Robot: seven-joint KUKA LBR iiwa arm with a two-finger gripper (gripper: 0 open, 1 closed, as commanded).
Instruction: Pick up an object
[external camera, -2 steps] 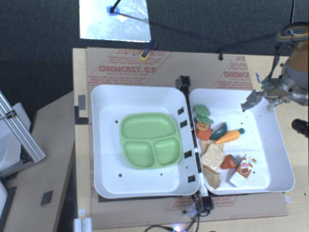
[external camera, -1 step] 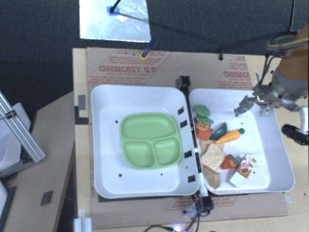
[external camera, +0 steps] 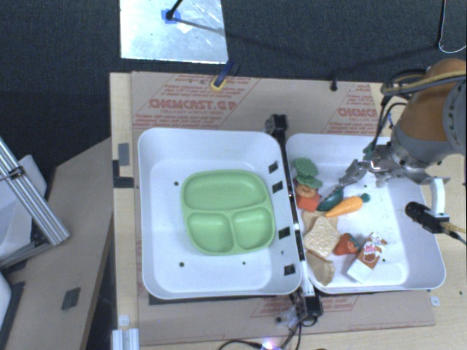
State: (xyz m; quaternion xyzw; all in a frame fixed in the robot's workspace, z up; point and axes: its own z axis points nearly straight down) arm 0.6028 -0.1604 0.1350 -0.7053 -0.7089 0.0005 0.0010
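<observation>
Dark carpet all round, tabletop (external camera: pixel 87 195) tan, with a cardboard sheet (external camera: pixel 197 100) under both bins. Far left you've got metal rails (external camera: pixel 25 195) at the edge, not in play. A foil-looking square (external camera: pixel 175 20) sits up top behind the tabletop.

Left bin (external camera: pixel 157 268): holds a green tray (external camera: pixel 222 211) with three compartments, nothing in any of them. Leave it.

Right bin (external camera: pixel 419 268): this is your clutter. Along its left side, a green leafy piece (external camera: pixel 306 169) on top, an orange-red piece (external camera: pixel 308 195) just under it. Below those a tan slice (external camera: pixel 321 237) and another tan lump (external camera: pixel 319 268) near the front corner. Mid-bin, a carrot (external camera: pixel 344 206) lying slanted, with a teal item (external camera: pixel 332 197) touching its upper left end. Lower down, a red piece (external camera: pixel 346 245) and a small white-and-red box (external camera: pixel 365 263) beside it.

Claw (external camera: pixel 355 171) sits low in the right bin, just above the carrot and teal item, arm (external camera: pixel 430 122) coming in from the right. Fingers look slightly parted but you can't tell for sure at this slant. Nothing visibly between them.

Status, my read: nothing picked yet. Every item lies on the bin floor. Claw is positioned near the carrot/teal pair, likely target. Left to do: close on one, lift clear. Watch the two touching, a grab could catch both or skid off.
</observation>
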